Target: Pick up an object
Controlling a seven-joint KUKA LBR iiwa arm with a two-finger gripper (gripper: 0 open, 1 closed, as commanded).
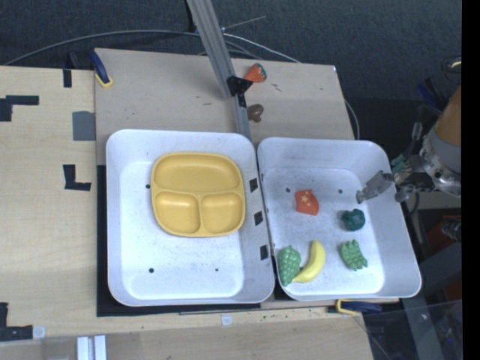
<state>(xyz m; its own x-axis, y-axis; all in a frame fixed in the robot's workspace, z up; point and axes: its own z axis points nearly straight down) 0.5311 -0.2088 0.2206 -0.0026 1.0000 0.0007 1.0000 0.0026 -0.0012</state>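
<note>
The jaws [373,188] are seen over the right bin [390,276]'s right rim; whether they are spread cannot be told. Inside that bin, a red object [306,202] lies near its middle, a dark green object [353,219] just right of it, and a banana [313,262] below.

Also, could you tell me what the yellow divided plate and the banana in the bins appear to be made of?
The yellow plate looks like moulded plastic with a matte finish: one even colour, softly rounded compartment ridges. The banana is probably a plastic or rubber toy: flat, uniform yellow and a smooth simplified shape, though it is too small to be sure.
</note>
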